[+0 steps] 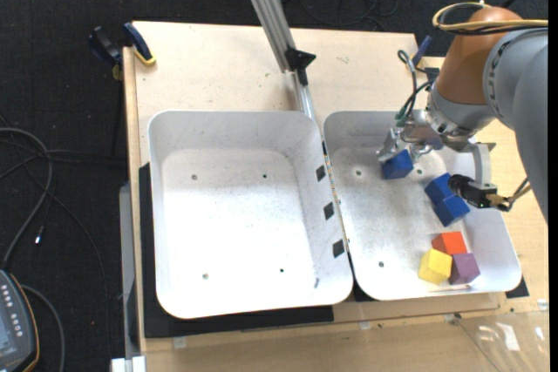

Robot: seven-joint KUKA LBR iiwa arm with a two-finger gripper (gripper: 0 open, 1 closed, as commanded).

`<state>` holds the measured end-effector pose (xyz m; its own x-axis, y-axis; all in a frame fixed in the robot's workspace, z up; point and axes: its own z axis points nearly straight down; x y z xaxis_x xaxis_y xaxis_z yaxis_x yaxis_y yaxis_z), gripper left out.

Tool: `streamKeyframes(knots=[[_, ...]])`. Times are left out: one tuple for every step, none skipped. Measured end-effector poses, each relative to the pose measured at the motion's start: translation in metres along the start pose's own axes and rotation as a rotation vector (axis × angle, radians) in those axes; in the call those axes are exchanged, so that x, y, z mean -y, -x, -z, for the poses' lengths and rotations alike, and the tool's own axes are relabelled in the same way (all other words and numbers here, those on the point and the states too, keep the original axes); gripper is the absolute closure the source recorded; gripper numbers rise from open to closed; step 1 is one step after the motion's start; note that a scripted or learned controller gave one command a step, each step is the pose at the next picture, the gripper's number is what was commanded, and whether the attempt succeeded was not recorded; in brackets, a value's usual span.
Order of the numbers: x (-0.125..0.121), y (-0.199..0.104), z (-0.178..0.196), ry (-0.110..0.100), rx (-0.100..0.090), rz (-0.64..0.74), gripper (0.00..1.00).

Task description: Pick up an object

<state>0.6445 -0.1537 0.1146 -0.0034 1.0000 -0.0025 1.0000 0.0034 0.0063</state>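
Two bins: the left bin [231,213] and the right bin [375,266] sit side by side on the bench [218,65].
Arm: grey arm [514,74] comes in from 3 o'clock and bends down over the right bin.
Gripper: the gripper [399,154] is low, near 12 o'clock in the right bin.
Small blue block: [398,165] it sits right at the gripper tips and looks pinched between them, maybe just off the floor. That is my guess, as the view is small.
Other blocks: a bigger blue block [446,198] near 3 o'clock; orange [452,242], yellow [435,266] and purple [466,267] blocks huddle at 5 o'clock.
Step now: the grab looks made; the lift is just starting or about to.
Next move: go straight up, slowly, with the squeeze kept tight so the block does not slip or twist out.
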Motion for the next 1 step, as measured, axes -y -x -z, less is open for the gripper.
streamKeyframes(knots=[[-0.0227, -0.1508, 0.0836, 0.000, -0.005, 0.007, 1.00]])
